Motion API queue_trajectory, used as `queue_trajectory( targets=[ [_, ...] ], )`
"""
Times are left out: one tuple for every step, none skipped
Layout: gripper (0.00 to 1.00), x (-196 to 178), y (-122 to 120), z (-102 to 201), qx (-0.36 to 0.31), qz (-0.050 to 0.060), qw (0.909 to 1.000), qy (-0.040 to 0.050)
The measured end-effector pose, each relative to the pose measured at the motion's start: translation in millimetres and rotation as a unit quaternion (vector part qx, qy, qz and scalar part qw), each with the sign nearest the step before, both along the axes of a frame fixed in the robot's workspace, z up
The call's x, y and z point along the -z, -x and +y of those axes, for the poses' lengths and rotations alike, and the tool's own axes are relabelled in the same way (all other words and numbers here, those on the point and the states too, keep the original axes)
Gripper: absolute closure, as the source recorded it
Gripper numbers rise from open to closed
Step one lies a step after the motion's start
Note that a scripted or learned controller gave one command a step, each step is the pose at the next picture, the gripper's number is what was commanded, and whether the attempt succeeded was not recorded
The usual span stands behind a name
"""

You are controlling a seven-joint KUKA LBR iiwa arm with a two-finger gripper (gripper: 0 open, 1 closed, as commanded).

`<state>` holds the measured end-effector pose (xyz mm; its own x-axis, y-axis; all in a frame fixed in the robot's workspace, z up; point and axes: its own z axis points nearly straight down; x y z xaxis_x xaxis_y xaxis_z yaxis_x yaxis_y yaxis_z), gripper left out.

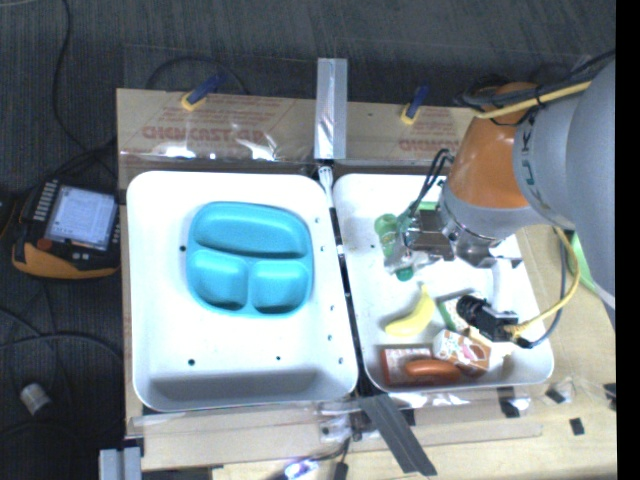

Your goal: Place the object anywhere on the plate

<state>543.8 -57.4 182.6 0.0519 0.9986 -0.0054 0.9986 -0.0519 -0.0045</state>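
The gripper (408, 251) is hanging low in the right bin (352, 268), beside a green object (388, 230); whether it is gripping this I cannot tell. The blue plate (250, 256) is waiting in the left bin (160, 368), so lifting straight before crossing the divider seems wise.

Grey, smooth-shelled KUKA iiwa arm (585, 158) with a rounded orange band (485, 163) above the wrist. Dark lettering marks the grey shell. Black and yellow cables (545, 313) trail alongside the wrist.
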Motion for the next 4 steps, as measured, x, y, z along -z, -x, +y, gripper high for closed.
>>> queue_trajectory(
  targets=[
    [1.0, -11.3, -3.7, 84.9, 0.095, 0.0, 0.9955, -0.0012],
    [0.0, -11.4, -3.7, 84.5, 0.095, 0.0, 0.9955, -0.0007],
    [1.0, -18.7, -2.8, 84.9, 0.094, 0.003, 0.9955, 0.0001],
    [0.0, -18.8, -2.9, 84.6, 0.095, 0.003, 0.9955, 0.0006]
  ],
)
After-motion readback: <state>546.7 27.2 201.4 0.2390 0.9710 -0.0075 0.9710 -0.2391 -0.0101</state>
